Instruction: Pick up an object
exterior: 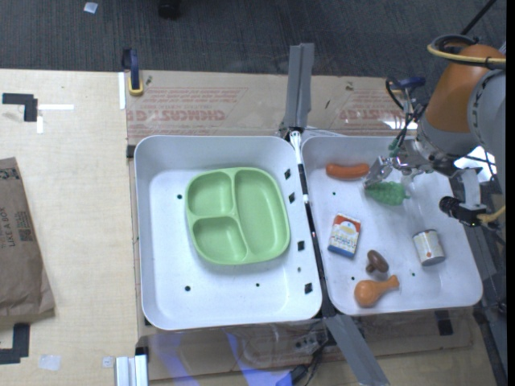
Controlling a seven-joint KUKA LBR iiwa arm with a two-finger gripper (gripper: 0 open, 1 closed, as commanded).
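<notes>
Two shallow white bins are sitting side by side on the bench. The left bin (161, 288) is holding a pale green divided plate (238, 214) with three compartments, lying flat near the bin's middle.

The right bin (451, 284) is carrying the loose things. An orange sausage-shaped piece (347, 170) is lying toward the far left of it, and just to its right a green, bumpy object (387, 193) is resting on the bin floor. Nearer, a small carton (344, 236) in white, blue and orange is lying left of centre. A small metal can (429, 247) is lying on its side toward the right. Close to the near edge a dark brown lump (376, 260) is sitting just above an orange drumstick-shaped toy (374, 290) — the two are close, though whether they are touching is unclear.

The arm, grey with its orange band, is reaching in from the right over the far part of the right bin. The gripper (392, 170) is hanging directly above the green object, its tip at or just over that object's far edge — contact cannot be made out, and whether the pincer is released or clenched cannot be told from this slant. Nothing is visibly lifted off the bin floor.
</notes>
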